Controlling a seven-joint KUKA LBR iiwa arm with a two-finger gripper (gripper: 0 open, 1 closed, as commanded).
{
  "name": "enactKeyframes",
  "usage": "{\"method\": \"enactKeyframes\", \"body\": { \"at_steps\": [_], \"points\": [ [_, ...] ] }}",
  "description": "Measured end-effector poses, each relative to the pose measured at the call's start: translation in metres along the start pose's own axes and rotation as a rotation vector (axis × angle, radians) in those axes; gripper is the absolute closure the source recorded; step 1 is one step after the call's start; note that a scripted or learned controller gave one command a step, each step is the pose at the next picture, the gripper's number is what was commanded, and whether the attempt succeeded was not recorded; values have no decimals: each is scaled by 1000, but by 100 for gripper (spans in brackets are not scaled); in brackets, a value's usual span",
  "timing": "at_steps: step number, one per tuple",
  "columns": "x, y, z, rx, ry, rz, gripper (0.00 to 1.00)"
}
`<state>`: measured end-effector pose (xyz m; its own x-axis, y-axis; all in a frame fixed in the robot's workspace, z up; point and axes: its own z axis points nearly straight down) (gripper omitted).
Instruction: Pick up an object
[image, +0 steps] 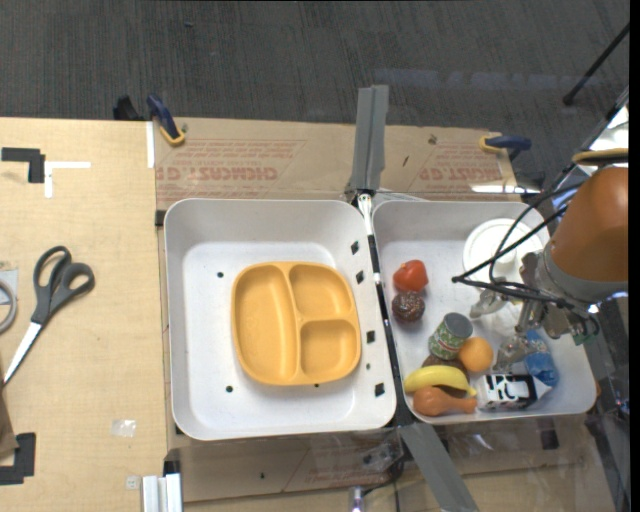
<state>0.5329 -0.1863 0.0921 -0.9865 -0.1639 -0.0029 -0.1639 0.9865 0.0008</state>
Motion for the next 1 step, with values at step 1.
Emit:
{"method": "enactKeyframes", "body": {
  "at_steps": [1],
  "points": [
    [35, 33, -8, 12, -31, 150, 0]
  ]
}}
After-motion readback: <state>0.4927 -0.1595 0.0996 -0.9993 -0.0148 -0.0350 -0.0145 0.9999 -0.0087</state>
